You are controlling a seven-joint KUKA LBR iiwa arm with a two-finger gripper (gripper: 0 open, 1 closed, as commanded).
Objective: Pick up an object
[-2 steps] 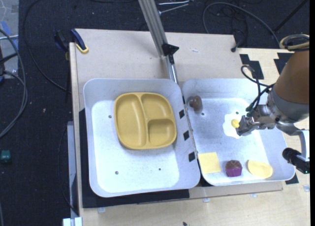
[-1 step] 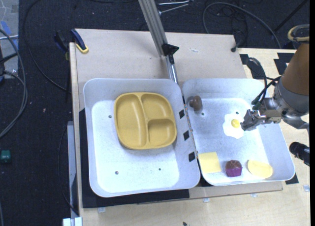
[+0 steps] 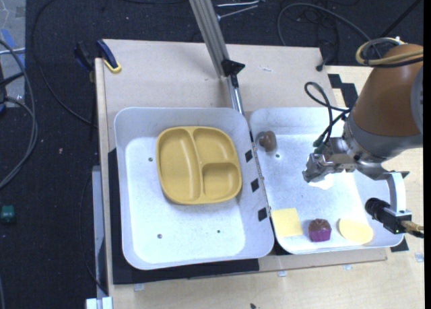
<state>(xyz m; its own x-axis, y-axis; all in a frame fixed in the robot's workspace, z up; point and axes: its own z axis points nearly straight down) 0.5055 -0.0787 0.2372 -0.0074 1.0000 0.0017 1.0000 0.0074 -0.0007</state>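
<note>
White bins: two shallow trays sit side by side on the pale wooden bench (image 3: 168, 65), the left bin (image 3: 135, 233) and the right bin (image 3: 296, 122) touching along their inner edges.
Left bin contents: a mustard-yellow divided plate (image 3: 199, 164) with three compartments lies in the upper middle of the tray, flat on the floor.
Right bin contents: a small brown rounded object (image 3: 267, 141) rests near the upper left corner, close to the dividing edge; a pale yellow square block (image 3: 286, 221) lies at the lower left; a purple lump (image 3: 319, 230) sits just beside it to the right; a pale yellow round piece (image 3: 355, 230) lies further right, near the bin's lower right corner.
Arm: grey body with an orange-brown band (image 3: 387, 92) reaches in from the right, above the right bin.
Pincer: the metal head (image 3: 322, 172) hangs over the middle of the right bin, with something small and white just under its tip; I cannot tell whether its fingers are parted or closed, nor whether anything lies between them.
Bench extras: a blue-and-yellow clamp (image 3: 108, 57) grips the far left corner, and a slanted metal pole (image 3: 209, 25) rises from the back edge.
</note>
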